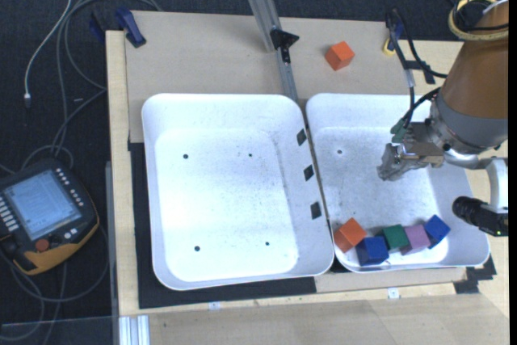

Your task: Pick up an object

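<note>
Dark carpet surrounds the bench (202, 52). Over the right bin (355, 125), the gripper (393, 167) hangs mid-bin; I cannot tell its state. Cubes line the bin's near edge, orange cube (350, 233) leftmost. Judged: approach step; next, descend toward one cube

I see even, bright overhead light; the white bins (226, 198) left of and beneath the tool (393, 166) glare softly, slightly grainy.
</note>
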`<state>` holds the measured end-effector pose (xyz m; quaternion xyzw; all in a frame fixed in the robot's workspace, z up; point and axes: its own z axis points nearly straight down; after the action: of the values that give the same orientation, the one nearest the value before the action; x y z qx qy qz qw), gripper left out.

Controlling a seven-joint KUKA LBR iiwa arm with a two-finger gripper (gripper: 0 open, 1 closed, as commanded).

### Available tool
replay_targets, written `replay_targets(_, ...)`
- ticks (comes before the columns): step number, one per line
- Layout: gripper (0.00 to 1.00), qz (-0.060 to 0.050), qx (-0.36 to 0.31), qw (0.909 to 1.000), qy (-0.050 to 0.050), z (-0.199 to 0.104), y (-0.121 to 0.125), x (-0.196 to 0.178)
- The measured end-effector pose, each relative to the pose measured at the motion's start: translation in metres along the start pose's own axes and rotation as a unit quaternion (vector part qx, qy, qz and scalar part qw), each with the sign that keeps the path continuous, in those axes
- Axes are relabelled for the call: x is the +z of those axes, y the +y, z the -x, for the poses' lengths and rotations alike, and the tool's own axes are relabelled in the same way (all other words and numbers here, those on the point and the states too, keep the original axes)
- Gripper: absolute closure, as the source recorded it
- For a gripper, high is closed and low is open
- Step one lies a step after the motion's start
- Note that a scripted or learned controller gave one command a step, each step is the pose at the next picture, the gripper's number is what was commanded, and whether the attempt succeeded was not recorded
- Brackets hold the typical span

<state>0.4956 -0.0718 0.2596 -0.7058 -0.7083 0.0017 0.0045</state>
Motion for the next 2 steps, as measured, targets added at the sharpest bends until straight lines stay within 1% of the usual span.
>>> replay_targets(1, 1.0, 0.001, 0.0, 1.0, -0.001, -0.021, 0.051, 0.064)
replay_targets(2, 1.0, 0.006, -0.002, 1.0, -0.001, -0.088, 0.09, 0.059)
